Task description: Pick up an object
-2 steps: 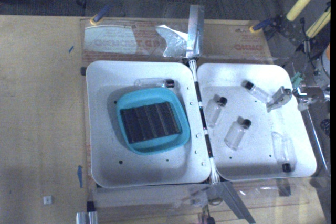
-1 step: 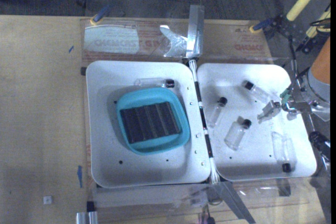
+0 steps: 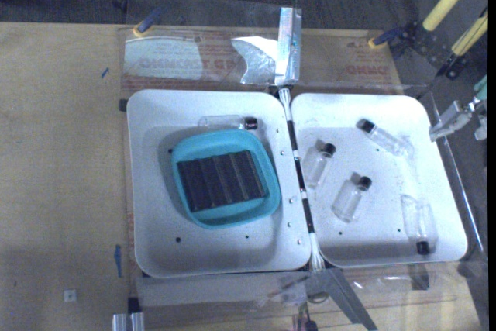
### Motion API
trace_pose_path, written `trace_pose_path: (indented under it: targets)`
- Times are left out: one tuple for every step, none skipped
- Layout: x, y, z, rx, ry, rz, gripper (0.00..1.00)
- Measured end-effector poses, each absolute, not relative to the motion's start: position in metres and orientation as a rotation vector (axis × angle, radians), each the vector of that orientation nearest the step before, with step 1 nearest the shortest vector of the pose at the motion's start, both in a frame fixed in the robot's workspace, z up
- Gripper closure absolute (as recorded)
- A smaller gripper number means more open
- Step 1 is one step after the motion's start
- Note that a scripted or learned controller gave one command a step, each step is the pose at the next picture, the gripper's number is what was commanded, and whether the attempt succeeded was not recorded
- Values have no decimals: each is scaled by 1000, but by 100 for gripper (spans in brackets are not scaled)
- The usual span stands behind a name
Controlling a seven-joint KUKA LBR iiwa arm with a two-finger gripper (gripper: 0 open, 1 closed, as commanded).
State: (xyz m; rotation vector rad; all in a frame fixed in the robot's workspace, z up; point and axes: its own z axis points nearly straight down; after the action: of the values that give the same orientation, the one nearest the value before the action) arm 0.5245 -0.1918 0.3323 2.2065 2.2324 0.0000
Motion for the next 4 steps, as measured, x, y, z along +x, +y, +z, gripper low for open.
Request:
trace_pose_path:
  targets:
    - [509, -198, 243, 2190, 2252, 0, 0]
    - [519, -223, 141, 2145, 2298, 1, 0]
    - [561, -208, 94, 2086, 2349, 9, 0]
    - [579, -147, 88, 2173, 2263, 8, 0]
